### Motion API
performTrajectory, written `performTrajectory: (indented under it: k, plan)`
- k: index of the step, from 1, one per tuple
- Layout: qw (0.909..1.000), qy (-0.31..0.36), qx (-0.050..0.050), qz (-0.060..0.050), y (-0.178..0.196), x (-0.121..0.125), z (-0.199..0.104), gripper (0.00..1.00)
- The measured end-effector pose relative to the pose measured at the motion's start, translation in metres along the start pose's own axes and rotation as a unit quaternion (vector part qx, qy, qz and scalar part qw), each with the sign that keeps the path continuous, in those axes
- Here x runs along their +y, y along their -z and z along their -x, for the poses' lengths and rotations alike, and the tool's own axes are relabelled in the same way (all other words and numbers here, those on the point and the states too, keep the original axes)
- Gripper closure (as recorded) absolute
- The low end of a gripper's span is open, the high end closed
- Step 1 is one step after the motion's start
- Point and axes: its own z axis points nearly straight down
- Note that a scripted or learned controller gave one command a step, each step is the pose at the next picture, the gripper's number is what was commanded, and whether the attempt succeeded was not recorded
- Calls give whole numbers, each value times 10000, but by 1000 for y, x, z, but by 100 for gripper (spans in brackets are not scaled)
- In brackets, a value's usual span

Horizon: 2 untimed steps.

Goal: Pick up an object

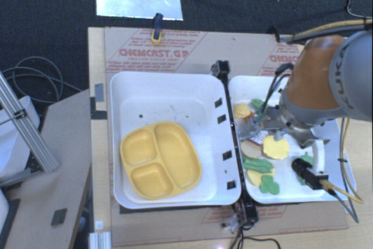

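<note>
White plastic dominates the frame: two shallow white bins sit side by side on the pale wooden tabletop, which carries a printed brown sheet under them. The left white bin fills the middle of the frame and holds a yellow three-compartment plastic tray lying flat in its lower half. The right white bin, at the right of the frame, is partly covered by the grey arm with its orange band, which reaches in from the right edge.

Under the arm, the gripper hangs low over a crowded heap of small toy food pieces. Whether the fingers are open, closed or around anything cannot be told; the wrist and the clutter hide them.

The likely targets lie just beside and below the gripper: a flat yellow round toy piece, a small yellow piece toward the bin's upper left, a long green bean-shaped toy and a small green leafy toy near the lower edge.

The risk appears to be the crowding. The pieces touch or overlap, so a close could catch an edge only, nudge a neighbour aside, or pinch two at once and drop both. The flat yellow piece probably offers little to grip from above.
</note>
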Motion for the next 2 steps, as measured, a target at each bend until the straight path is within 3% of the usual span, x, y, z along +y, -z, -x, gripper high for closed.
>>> performTrajectory:
  k: [1, 2]
  plan:
    - [10000, 59, 21, -29, 0, -34, -71, 0]
    - [10000, 5, 7, -9, -28, -32, -116, 0]
